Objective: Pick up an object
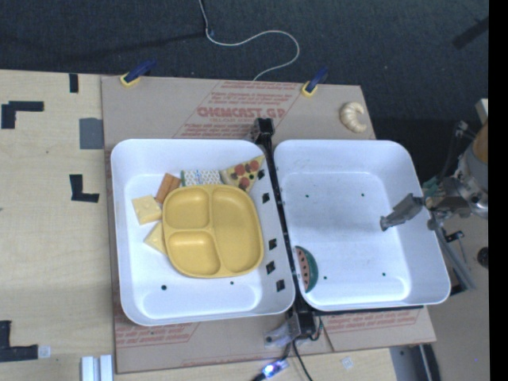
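Now my grey two-finger gripper (394,216) hangs at right bin's edge, grip state unreadable, nothing visibly held; I'd target round watermelon-slice toy (306,267), descend squarely.

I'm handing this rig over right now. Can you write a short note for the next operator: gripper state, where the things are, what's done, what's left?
Gripper: above the right bin, near its right wall, holding nothing.
Left bin: a yellow divided plate in the middle, with a cracker, a brown piece and a pizza slice tucked round its upper-left and top edge.
Right bin: a watermelon slice against the lower-left wall.
Done: nothing picked up so far.
Left: pick one object; the watermelon slice is probably the nearest one.
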Tool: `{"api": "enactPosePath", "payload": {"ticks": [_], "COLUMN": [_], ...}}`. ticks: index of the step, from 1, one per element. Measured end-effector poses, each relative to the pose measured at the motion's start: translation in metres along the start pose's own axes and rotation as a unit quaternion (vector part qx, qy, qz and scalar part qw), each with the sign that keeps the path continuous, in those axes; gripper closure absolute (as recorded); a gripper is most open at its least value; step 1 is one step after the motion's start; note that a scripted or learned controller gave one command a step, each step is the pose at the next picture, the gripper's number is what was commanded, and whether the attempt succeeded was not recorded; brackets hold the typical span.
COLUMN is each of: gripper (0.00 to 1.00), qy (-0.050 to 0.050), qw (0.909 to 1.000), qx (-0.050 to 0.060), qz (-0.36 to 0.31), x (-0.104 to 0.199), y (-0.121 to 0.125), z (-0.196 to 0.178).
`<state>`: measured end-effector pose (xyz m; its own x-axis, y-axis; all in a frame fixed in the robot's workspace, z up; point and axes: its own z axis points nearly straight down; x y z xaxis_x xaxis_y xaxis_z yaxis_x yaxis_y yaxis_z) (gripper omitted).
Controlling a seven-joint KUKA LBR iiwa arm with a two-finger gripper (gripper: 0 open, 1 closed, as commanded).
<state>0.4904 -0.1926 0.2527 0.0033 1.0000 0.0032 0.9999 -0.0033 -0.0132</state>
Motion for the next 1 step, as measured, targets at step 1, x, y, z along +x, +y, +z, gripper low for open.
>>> {"api": "enactPosePath", "payload": {"ticks": [1], "gripper": [0.0], "qy": [-0.002], "qw": [1.0], "qx": [-0.006], "qz": [-0.002], "x": [0.0004], "y": [0.0023], "z": [-0.006]}}
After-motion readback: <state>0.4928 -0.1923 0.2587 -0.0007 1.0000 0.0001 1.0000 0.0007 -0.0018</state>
